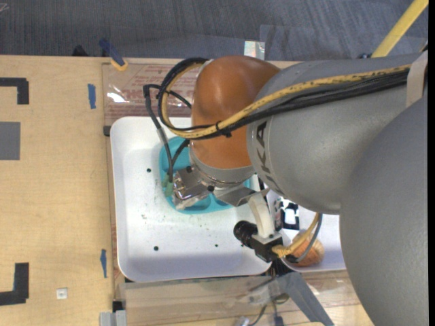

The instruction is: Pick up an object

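Note:
A turquoise object (171,156) lies in the left white bin (136,202), near its right side, and is mostly covered by the arm. My gripper (185,189) is low over this object, its metal end right at the object's lower left part. The orange wrist band (224,114) and the grey arm (340,141) hide most of the object and the space around it. I cannot see anything held.
In the right bin, an orange-brown rounded object (311,253) lies near the front edge, with a black and white item (291,216) just behind it. Black cables (162,114) loop off the wrist above the left bin. A cardboard-coloured bench surface (54,182) lies to the left.

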You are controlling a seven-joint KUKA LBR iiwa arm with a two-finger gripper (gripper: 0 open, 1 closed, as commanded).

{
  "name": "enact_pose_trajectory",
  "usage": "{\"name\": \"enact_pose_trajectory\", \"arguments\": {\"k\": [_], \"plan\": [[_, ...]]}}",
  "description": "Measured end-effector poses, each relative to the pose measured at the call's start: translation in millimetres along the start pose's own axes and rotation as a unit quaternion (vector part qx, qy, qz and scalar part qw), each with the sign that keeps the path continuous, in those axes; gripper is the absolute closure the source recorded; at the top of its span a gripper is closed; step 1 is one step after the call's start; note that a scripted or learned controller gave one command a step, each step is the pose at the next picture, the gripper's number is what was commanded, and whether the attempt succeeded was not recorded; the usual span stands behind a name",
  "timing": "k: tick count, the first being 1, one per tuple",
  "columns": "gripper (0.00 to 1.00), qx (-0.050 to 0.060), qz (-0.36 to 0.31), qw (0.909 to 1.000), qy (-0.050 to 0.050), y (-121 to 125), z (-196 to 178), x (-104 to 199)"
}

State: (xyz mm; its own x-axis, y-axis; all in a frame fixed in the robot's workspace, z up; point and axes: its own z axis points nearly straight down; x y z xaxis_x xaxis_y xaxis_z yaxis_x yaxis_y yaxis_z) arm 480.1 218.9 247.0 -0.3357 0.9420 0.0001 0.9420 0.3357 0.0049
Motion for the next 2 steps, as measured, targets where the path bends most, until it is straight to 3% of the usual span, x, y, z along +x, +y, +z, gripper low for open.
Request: {"name": "enact_pose_trajectory", "arguments": {"k": [1,2], "plan": [[1.0,0.003,-0.163,0.9867,0.0,-3,12,-8],[1.0,0.003,-0.279,0.9604,0.001,-4,32,-9]]}}
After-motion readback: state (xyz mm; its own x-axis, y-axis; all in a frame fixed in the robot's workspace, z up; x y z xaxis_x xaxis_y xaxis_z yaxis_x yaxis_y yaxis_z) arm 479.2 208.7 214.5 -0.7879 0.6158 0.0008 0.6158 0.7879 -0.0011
